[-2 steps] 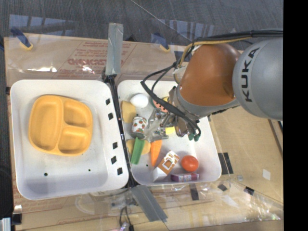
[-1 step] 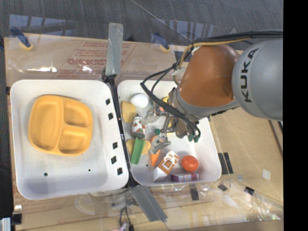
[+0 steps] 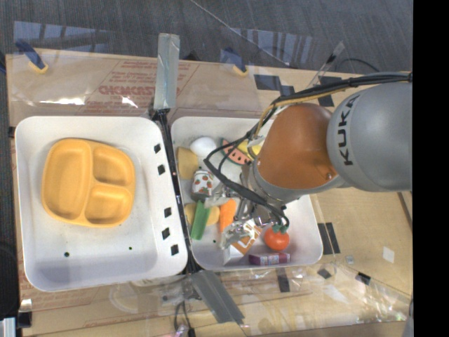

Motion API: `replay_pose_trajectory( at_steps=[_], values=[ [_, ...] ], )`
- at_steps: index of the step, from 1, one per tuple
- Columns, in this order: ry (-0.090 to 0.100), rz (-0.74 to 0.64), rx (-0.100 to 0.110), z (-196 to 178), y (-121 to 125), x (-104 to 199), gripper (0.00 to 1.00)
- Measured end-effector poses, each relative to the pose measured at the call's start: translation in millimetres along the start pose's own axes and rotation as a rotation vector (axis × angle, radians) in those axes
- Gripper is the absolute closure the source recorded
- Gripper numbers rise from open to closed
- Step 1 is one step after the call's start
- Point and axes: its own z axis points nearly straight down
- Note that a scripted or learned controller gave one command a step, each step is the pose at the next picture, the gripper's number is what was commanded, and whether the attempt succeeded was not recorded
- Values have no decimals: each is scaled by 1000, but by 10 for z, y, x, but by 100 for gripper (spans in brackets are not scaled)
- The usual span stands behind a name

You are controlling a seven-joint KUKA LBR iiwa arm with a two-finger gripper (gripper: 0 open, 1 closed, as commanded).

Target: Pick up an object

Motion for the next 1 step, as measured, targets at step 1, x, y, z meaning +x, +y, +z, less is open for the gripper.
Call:
replay_pose_trajectory(
  at_steps=[1],
  values=[
    [-1, 116, 0, 427, -16, -213, 0]
  ],
)
